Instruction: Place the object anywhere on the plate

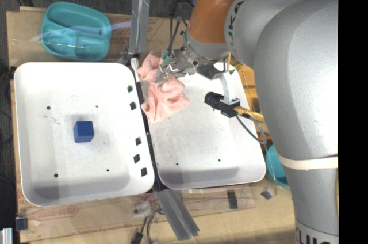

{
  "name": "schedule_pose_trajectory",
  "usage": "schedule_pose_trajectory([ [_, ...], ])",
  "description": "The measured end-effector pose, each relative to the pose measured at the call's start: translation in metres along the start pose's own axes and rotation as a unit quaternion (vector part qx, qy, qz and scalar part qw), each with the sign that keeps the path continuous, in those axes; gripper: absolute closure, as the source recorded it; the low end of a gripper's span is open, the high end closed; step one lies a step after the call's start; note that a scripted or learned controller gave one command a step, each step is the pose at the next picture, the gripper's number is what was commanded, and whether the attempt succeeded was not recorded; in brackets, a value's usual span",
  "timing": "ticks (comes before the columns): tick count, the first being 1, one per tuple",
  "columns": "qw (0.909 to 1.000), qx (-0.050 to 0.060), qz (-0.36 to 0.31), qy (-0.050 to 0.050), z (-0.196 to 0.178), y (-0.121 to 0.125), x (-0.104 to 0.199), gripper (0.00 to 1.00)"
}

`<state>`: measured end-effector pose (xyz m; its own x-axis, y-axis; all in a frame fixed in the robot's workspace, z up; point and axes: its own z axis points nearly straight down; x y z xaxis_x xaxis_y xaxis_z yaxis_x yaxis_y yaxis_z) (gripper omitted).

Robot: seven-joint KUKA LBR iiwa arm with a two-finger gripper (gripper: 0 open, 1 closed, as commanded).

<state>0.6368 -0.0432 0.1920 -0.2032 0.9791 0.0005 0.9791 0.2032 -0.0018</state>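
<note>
The jaws sit at the far left corner of the right bin, down among the folds of a pink cloth; whether they are parted or have hold of it, I cannot tell. The cloth lies bunched against that bin's left wall. A blue cube rests in the left bin, well apart from the cloth.

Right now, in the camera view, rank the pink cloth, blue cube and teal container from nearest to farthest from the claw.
1. Pink cloth, right bin's left edge, directly at the claw.
2. Teal container, behind the left bin.
3. Blue cube, in the left bin, marginally farther.
</note>
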Motion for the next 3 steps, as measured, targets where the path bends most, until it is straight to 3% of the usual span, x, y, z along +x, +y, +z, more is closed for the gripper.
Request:
schedule_pose_trajectory([
  [1,0.9969,0.000,0.078,0.000,-0.068,-0.006,0.100,1.00],
  [2,0.9918,0.001,0.128,0.000,-0.064,0.027,0.033,1.00],
  [3,0.9974,-0.001,0.072,-0.001,-0.138,0.023,0.013,1.00],
])
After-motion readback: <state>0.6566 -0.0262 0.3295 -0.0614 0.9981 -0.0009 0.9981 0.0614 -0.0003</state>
